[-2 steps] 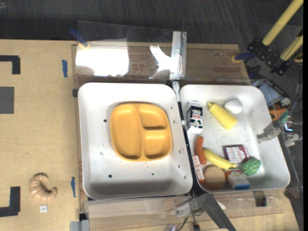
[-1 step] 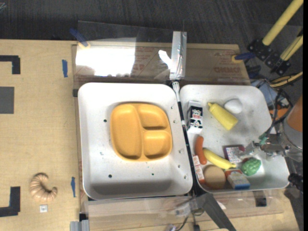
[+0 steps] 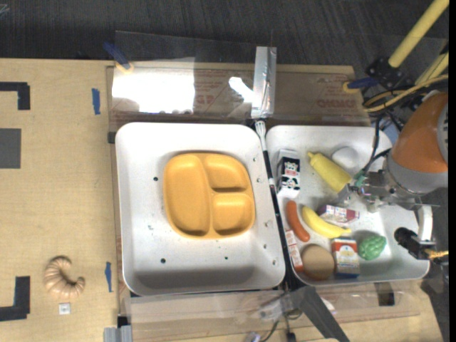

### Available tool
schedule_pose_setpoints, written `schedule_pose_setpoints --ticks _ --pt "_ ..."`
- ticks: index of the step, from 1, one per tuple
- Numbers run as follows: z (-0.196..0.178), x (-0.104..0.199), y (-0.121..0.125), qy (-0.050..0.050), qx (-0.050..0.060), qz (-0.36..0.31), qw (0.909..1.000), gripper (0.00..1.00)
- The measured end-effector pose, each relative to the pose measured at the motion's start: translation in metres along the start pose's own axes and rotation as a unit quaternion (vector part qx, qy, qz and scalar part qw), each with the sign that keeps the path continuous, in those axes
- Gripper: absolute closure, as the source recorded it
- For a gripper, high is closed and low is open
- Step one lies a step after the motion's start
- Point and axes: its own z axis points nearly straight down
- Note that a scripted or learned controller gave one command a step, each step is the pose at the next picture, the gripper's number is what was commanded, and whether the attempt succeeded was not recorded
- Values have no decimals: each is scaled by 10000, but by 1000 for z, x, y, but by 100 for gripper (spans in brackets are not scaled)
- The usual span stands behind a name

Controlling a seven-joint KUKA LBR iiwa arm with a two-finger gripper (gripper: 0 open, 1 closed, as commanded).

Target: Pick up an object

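Dark, perhaps carpeted floor (image 3: 214,6) beyond a tan cardboard-topped bench (image 3: 50,191) with black tape marks (image 3: 18,95).

Across from me, the shallow white left-hand bin (image 3: 135,191) holds a yellow-orange plastic tray with three compartments (image 3: 209,194), lying flat near its middle. Out on the tan cardboard bench top (image 3: 50,191), well apart from that bin, I see a beige croissant-shaped toy (image 3: 64,276), with a small white square tag (image 3: 64,308) just below it. A blue tape strip (image 3: 95,100) and black tape corners (image 3: 18,95) mark the cardboard. A yellow pole (image 3: 420,23) slants across my upper right corner.
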Motion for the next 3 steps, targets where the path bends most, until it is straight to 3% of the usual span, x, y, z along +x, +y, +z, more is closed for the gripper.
schedule_pose_setpoints --ticks 1,2,3 --pt "1 60 76 6 21 497 9988 0" --pt "-10 59 75 -6 48 494 9988 100" --pt "-98 105 97 -1 21 -680 9977 100"
